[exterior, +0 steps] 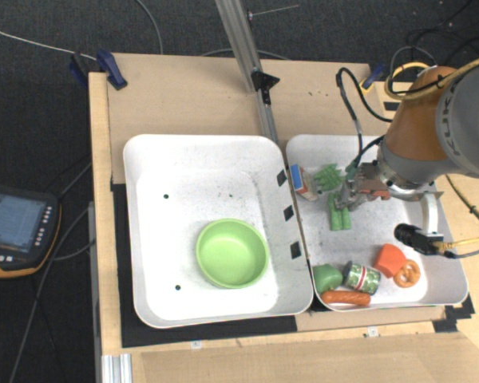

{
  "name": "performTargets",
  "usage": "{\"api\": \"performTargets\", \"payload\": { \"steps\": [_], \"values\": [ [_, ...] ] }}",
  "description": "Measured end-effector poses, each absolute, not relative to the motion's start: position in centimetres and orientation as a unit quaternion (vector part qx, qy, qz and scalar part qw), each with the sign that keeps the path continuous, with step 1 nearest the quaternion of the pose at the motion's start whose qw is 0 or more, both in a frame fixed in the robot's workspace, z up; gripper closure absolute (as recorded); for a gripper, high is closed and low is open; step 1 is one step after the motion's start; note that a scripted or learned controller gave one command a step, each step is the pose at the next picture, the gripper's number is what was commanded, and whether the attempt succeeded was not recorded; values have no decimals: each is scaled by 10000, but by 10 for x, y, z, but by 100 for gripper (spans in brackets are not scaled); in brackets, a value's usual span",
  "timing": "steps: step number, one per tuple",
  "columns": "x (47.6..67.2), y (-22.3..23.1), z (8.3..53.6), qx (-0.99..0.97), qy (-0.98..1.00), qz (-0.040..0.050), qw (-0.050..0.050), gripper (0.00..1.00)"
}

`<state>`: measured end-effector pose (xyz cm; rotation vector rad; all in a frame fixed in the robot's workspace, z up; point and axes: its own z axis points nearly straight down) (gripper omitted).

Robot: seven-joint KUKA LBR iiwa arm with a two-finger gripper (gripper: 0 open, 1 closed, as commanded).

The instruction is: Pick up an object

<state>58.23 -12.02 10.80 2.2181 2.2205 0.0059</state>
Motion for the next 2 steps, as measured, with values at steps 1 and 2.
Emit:
{"api": "performTargets", "payload": {
  "steps": [1,2],
  "values": [
    [578,-113,156,7068,7074,15,18,100],
    [574,-104,210,7067,7075,18,20,100]
  ]
}}
